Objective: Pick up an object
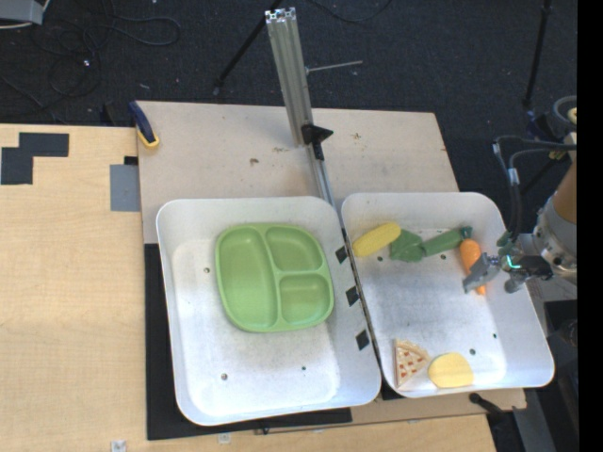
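No words, labels, brands, numbers or signs to read anywhere.

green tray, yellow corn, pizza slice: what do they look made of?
Green tray: looks like moulded plastic, matte with a slight sheen, one even colour, rounded compartment walls.
Yellow corn: probably toy plastic or rubber, smooth and uniformly coloured; too small to say which.
Pizza slice: a flat toy, possibly plastic or painted wood; printed-looking spots, material unclear.
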Motion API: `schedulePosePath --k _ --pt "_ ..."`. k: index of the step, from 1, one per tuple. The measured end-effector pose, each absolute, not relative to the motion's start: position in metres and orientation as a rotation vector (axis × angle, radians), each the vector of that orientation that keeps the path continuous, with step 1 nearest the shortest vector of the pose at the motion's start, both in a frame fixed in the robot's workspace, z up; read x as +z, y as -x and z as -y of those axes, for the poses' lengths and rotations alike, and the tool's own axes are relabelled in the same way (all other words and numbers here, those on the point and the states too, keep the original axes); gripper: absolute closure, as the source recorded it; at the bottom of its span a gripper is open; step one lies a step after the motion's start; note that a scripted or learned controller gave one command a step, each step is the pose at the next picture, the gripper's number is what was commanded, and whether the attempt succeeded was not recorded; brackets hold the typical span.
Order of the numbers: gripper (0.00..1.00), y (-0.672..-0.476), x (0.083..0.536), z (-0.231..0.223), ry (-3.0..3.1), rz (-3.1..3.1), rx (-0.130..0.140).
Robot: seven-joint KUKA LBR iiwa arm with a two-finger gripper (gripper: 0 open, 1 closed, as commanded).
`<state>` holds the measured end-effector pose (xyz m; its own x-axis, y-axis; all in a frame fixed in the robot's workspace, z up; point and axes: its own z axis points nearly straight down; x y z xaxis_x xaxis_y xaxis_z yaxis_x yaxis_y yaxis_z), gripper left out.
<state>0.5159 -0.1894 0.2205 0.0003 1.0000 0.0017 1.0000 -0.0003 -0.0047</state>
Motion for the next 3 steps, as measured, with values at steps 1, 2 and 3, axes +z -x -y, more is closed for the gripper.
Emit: schedulePosePath --k 1,2,3 --pt "0.0 -0.516 0.221 0.189 2.219 2.219 0.002" --pt "0.0 -0.511 0.176 0.193 2.217 2.215 0.006" --pt "0.0 -0.507 0.126 0.201 2.217 2.215 0.006"
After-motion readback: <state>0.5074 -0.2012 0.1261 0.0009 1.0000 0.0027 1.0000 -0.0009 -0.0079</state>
